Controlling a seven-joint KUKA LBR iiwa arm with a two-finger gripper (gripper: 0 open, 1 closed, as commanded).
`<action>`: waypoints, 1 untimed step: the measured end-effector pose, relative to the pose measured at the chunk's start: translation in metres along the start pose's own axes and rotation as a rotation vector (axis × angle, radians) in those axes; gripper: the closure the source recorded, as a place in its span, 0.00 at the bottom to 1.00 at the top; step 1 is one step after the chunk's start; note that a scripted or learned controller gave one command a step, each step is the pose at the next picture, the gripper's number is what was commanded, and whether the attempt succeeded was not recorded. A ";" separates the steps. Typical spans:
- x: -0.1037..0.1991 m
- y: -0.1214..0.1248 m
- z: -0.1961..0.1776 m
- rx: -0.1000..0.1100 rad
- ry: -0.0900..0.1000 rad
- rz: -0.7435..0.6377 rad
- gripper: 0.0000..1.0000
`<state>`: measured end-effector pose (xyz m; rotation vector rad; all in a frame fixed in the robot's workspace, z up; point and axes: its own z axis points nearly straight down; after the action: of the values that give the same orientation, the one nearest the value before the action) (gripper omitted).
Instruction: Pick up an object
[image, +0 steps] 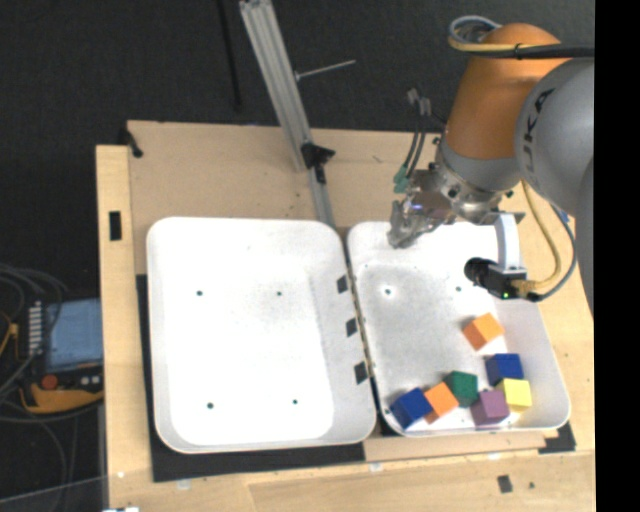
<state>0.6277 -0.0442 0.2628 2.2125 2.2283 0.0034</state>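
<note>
Several small blocks lie in the right bin (430, 290), all toward its near right part. An orange block (483, 330) sits apart, further up. Below it are a dark blue block (504, 367), a yellow block (517, 392), a purple block (489, 406), a green block (462, 385), a second orange block (440, 399) and a blue block (411, 407). My gripper (403, 232) hangs over the far left corner of the right bin, well away from the blocks. Nothing shows between its fingers.
The left bin (250, 330) lies beside the right one. A slanted metal pole (290, 110) rises behind the bins. A black fitting (490, 272) with cables hangs off the arm over the right bin's far right. Cables and a box (70, 335) lie left of the bench.
</note>
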 end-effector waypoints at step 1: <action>0.045 0.013 0.015 0.001 -0.002 0.002 1.00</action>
<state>0.6400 0.0011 0.2480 2.2138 2.2260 0.0005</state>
